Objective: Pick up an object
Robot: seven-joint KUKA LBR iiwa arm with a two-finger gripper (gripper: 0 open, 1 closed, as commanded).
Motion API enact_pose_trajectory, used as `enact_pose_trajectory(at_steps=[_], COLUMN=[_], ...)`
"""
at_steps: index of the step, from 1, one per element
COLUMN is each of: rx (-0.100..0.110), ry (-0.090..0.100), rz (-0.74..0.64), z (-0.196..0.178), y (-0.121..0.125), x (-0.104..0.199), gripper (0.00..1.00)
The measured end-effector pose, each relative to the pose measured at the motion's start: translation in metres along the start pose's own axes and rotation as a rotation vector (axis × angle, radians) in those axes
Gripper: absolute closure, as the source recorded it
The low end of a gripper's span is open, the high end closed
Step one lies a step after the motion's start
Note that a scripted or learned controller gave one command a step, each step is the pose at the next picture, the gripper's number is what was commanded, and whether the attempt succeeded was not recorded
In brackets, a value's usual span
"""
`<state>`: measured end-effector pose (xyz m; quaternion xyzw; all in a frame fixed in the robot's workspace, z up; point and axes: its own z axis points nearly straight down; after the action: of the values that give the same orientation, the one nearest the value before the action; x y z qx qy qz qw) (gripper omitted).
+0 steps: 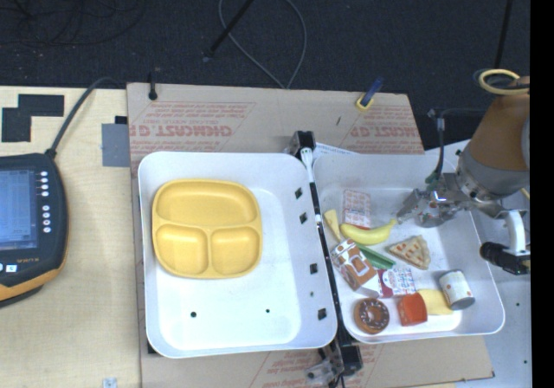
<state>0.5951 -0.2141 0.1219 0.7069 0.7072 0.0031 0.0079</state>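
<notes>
Over the right bin [485, 313], my gripper [424, 207] hangs low with nothing visibly held; I cannot tell how wide it stands. Beside it lie the banana [368, 233] and pizza slice [409, 251], likely targets, loosely heaped for picking.

arm [498, 139] cut off at right edge — pincer [424, 207] fingers blurred

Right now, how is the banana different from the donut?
The banana is yellow, but the donut is dark brown. The banana is long and curved; the donut is round, and I think it has a hole in the middle. The banana lies near the middle of the right bin, close to the gripper, while the donut sits at the front edge, farther away. Both are toy foods in the same bin.
</notes>
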Motion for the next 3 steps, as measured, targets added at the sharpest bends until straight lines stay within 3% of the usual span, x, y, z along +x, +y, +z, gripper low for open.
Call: enact_pose_trajectory(at_steps=[1,2,3], rx=[0.019,0.020,0.006], ry=[0.010,0.010,0.008], rz=[-0.001,0.006,-0.008], z=[0.034,0.023,-0.081], y=[-0.059,-0.058,-0.013], x=[0.067,0.063,0.130], gripper=[0.00,1.00,1.00])
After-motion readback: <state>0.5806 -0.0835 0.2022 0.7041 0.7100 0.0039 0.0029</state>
